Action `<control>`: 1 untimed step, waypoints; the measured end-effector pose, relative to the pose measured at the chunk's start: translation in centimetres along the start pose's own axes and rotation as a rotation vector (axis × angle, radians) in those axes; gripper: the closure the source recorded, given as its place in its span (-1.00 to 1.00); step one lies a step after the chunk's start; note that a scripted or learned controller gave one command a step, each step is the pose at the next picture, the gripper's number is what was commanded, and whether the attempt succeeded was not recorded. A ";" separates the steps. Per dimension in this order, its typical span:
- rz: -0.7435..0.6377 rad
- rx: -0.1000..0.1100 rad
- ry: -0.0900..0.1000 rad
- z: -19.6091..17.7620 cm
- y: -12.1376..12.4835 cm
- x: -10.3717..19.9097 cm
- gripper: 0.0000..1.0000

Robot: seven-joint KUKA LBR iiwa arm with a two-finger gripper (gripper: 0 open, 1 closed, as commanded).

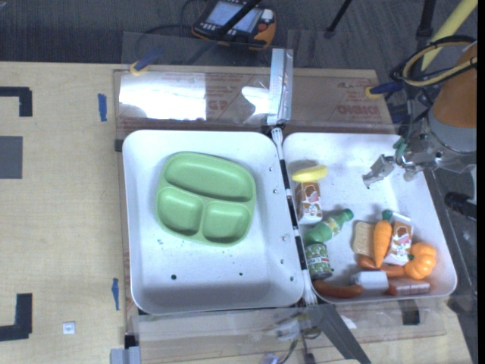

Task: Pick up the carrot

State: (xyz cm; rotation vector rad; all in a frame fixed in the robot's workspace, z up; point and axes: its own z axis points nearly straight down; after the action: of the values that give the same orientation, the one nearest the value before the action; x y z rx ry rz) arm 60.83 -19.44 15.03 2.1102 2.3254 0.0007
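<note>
Gripper [383,167] open, holding nothing, hovering over right bin [342,147] above carrot [382,240], likely lining up its descent.

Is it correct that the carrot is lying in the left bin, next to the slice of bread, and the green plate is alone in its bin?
Not quite. The carrot lies in the right bin, not the left one. The camera view shows it there next to the slice of bread. The rest holds: the green plate is alone in the left bin.
</note>
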 end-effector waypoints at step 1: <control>-0.026 -0.004 0.017 6.0 -5.0 -1.1 -1.00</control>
State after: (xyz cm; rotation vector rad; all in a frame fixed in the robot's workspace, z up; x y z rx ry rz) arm 55.99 -21.04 9.04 2.0866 2.3599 0.0232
